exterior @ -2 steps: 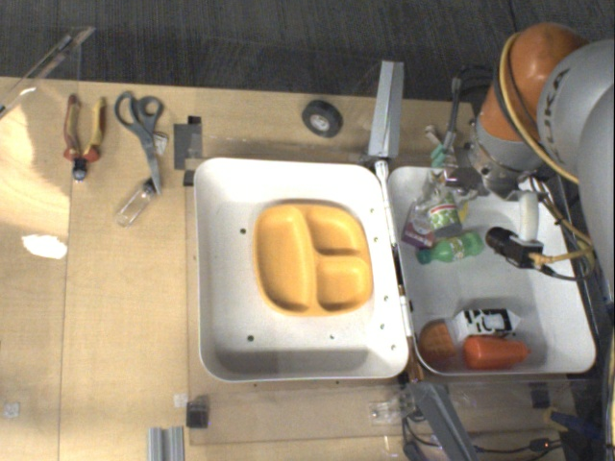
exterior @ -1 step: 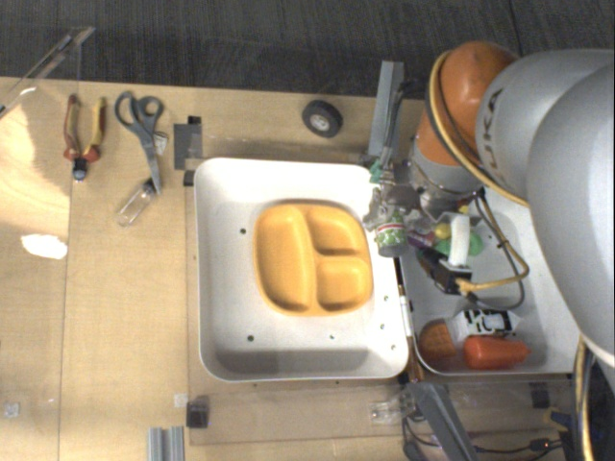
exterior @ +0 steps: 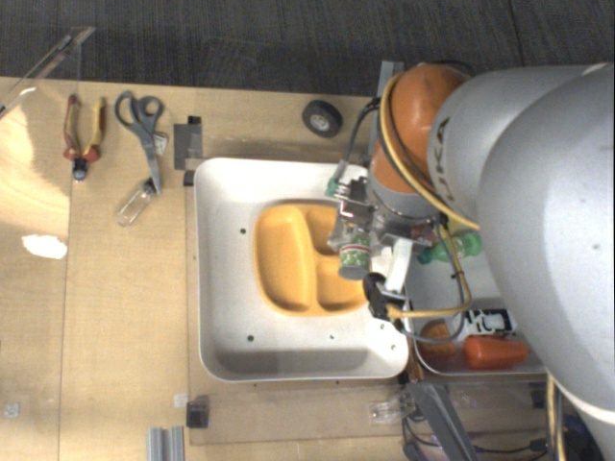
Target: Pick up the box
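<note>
The yellow box (exterior: 288, 257) lies in the middle of the left white bin (exterior: 226, 339), its right edge directly under the hand (exterior: 354, 257) as we look down from above. We see the box as a rounded, two-lobed yellow shape resting on the bin floor, most of it spreading to the hand's left. The hand, at the end of the grey arm (exterior: 538, 209) with its orange band (exterior: 418, 104), hangs over that right edge. We cannot tell from this angle whether it is open or closed, nor whether it touches the box. Just right of the hand, an orange item (exterior: 495, 351) and something green (exterior: 461, 246) sit in the second bin. Beyond the bin rim above the hand lies a black roll (exterior: 322, 117). Far to its left on the desk (exterior: 115, 334) are scissors (exterior: 144, 133) and red-handled pliers (exterior: 83, 133).
</note>
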`<state>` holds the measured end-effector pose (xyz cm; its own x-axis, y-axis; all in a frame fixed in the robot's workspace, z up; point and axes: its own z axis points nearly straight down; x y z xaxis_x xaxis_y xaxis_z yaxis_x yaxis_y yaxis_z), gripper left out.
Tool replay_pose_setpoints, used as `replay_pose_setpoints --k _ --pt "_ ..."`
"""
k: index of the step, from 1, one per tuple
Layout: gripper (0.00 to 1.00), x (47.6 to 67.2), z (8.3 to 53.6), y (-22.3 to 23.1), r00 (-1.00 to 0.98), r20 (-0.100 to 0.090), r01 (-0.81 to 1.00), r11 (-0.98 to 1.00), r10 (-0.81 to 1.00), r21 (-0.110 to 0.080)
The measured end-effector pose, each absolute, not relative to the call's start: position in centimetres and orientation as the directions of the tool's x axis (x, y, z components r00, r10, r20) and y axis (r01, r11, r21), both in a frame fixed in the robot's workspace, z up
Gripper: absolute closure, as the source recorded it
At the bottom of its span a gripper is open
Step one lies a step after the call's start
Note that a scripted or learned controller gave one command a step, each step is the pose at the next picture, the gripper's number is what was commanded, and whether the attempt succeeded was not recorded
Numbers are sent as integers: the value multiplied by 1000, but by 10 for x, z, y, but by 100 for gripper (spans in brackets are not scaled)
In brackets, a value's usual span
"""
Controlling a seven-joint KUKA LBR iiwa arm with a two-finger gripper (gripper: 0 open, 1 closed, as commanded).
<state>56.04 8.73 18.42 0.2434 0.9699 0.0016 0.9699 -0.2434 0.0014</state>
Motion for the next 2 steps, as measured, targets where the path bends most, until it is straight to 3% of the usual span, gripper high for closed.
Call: replay_pose_setpoints --k 1,2 --pt "100 562 277 85 739 3 674 -739 674 2" --pt "100 600 275 48 870 0 494 -870 494 1"
